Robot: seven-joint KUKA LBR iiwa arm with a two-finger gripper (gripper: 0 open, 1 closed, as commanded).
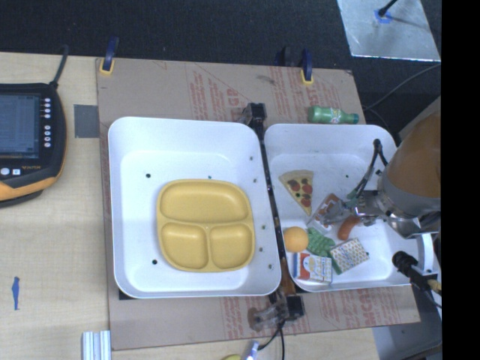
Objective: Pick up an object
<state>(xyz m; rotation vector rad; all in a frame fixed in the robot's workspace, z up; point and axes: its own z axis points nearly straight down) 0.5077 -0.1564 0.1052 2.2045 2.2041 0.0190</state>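
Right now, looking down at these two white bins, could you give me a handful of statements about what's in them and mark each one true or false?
1. The yellow divided tray lies in the left bin. True.
2. The pizza slice lies in the left bin. False: it lies in the right bin.
3. The orange ball sits near the right bin's left wall. True.
4. The green bottle stands inside the right bin. False: it lies on its side outside, behind that bin.
5. The gripper is over the right bin. True.
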